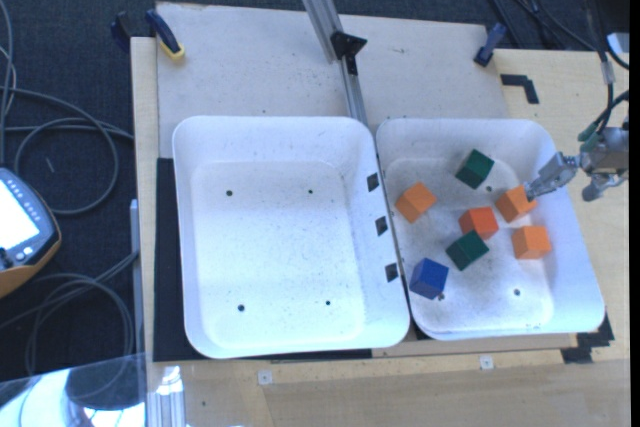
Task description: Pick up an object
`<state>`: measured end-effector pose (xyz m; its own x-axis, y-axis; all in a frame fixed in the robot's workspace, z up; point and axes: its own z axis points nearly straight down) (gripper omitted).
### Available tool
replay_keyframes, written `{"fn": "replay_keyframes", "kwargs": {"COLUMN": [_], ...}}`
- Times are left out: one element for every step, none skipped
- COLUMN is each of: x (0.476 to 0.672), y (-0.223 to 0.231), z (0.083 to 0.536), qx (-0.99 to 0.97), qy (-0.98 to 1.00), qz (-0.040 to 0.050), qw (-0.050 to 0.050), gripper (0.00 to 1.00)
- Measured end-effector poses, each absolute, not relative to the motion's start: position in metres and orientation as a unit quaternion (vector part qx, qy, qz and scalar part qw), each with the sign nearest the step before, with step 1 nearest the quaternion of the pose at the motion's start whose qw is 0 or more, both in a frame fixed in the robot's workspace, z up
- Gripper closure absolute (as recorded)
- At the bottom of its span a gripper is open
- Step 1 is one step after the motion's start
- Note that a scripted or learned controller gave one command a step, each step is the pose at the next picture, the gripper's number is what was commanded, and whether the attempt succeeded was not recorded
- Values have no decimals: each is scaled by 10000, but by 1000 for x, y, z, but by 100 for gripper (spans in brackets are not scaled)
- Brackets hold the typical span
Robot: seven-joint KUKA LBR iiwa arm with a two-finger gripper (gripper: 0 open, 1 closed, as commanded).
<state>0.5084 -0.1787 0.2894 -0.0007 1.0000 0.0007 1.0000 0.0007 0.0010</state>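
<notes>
My claw [545, 181] reaches in from three o'clock, its tip right by an orange cube [514, 204] in the right bin [480, 320]; whether it is clenched, I cannot tell. The cube sits turned corner-on, with no long axis. My arm is cut off at the edge. The bench [250, 65] is pale wood over dark carpet [70, 35].

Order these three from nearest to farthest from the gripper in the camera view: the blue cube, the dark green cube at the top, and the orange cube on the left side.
From the gripper:
1. Dark green cube at the top, upper middle of the right bin.
2. Orange cube on the left side, near the bin divider.
3. Blue cube, lower left of that bin.
</notes>
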Motion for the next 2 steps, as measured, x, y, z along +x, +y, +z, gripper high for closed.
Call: {"fn": "replay_keyframes", "kwargs": {"x": [508,508], "y": [-179,-179], "z": [289,289], "qx": [7068,7068], "qy": [7074,7074], "qz": [6,7], "qw": [2,3], "gripper": [0,0]}}
